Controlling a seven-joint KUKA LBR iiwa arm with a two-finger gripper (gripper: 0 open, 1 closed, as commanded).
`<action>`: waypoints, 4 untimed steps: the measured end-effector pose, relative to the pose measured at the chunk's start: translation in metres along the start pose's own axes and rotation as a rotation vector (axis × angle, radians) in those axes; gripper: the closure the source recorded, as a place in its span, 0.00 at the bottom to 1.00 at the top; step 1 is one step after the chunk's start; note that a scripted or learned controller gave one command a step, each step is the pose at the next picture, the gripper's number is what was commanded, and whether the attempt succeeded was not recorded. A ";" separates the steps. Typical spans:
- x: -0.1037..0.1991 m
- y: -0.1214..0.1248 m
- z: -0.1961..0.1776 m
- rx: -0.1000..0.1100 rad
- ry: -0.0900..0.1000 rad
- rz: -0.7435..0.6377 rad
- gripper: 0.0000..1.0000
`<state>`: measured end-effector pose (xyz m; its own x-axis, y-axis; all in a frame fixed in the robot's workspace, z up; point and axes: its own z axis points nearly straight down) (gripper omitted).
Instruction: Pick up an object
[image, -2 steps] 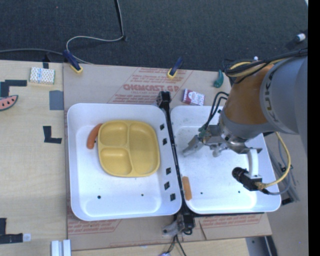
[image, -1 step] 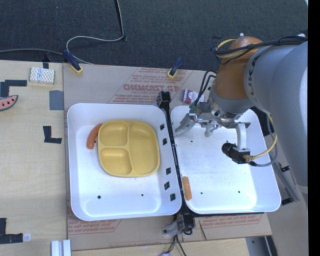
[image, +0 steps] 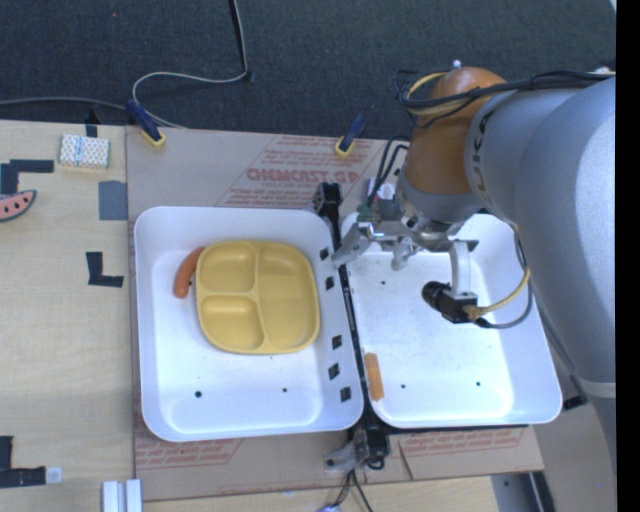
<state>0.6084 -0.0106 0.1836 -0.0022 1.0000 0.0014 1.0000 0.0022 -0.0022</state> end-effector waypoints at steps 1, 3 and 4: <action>0.014 0.060 0.000 -0.001 -0.002 0.000 0.00; 0.013 0.060 -0.010 0.000 -0.006 -0.001 0.00; 0.013 0.060 -0.020 0.000 -0.008 -0.001 1.00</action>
<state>0.6681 0.0029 0.2032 -0.0035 1.0000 -0.0062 1.0000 0.0035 -0.0024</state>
